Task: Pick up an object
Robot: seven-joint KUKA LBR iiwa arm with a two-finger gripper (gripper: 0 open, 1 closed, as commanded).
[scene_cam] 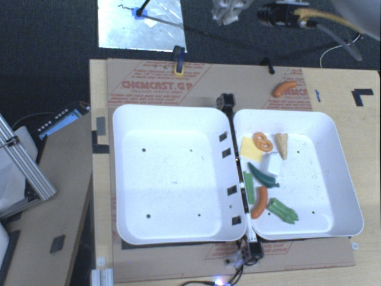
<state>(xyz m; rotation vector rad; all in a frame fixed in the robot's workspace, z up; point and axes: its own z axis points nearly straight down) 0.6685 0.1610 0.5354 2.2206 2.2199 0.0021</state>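
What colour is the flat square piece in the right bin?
Pale yellow; the flat square piece shows in the camera view, beside the orange pretzel.

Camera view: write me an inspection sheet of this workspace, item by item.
Surface: bench board printed with red lettering, bearing two shallow white bins side by side.
Job's things: right bin holds a pretzel, yellow slice, cone, dark green pepper, orange sausage and green pod, bunched toward its left wall. Left bin: nothing seen inside.
Clutter: a second orange sausage lies on the board beyond the right bin; yellow clamp at the board's far edge.
Grippers: gripper at top of frame, above the floor, blurred; finger state cannot be told.
Cables: tan hose and thin white cord at upper right.
Surroundings: dark carpet, shiny sheet.
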